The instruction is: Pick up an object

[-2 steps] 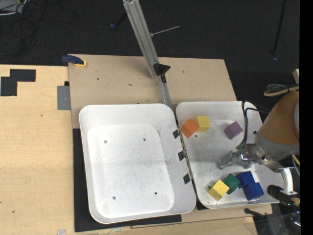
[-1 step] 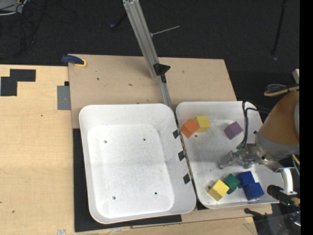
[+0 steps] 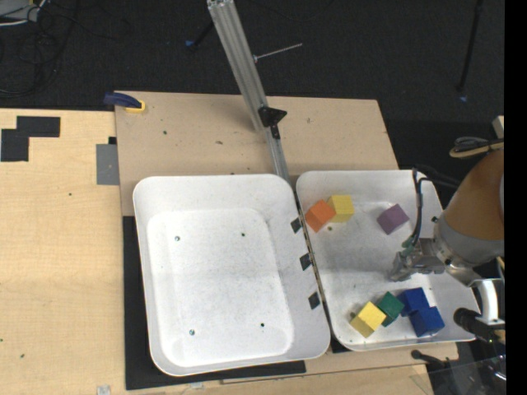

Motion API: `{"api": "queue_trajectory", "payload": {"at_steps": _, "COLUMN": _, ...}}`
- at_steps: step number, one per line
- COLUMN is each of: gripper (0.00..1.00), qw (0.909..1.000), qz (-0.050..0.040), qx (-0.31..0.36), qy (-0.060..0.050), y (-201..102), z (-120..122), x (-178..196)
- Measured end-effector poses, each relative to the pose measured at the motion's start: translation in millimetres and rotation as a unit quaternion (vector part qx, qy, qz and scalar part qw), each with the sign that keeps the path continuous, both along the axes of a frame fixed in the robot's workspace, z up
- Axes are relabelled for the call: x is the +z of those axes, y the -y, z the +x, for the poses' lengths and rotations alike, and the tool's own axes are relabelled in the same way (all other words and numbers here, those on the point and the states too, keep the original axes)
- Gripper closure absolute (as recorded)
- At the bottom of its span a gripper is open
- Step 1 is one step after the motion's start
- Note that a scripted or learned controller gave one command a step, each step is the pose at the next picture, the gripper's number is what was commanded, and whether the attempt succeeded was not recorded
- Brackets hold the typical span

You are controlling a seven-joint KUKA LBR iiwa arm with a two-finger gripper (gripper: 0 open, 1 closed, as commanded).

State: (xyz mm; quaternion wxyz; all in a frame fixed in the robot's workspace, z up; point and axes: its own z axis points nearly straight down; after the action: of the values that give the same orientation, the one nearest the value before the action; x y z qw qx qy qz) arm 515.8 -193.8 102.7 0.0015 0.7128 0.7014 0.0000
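The right bin (image 3: pixel 350 257) holds several small blocks. An orange block (image 3: pixel 320 215) and a yellow block (image 3: pixel 342 206) sit together near its back left. A purple block (image 3: pixel 393 217) lies toward the back right. At the front sit a yellow block (image 3: pixel 368 318), a green block (image 3: pixel 390 307) and two blue blocks (image 3: pixel 422 311) in a cluster. My gripper (image 3: pixel 405 269) hangs low over the bin floor, just behind the blue blocks and in front of the purple one, with nothing seen between its fingers.
The left bin (image 3: pixel 156 200) lies beside the right one, with black clips (image 3: pixel 305 261) along the shared edge. A slanted metal rail (image 3: pixel 244 60) rises behind the bins. The arm's orange band (image 3: pixel 482 204) overhangs the right bin's right rim.
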Motion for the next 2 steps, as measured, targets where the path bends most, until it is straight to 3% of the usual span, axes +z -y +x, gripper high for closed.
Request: {"api": "queue_trajectory", "payload": {"at_steps": 2, "gripper": 1.00, "qw": 0.9999, "qz": 0.0008, "qx": 0.010, "qy": 0.000, "y": -3.6, "z": -12.3, "x": 102.9}}
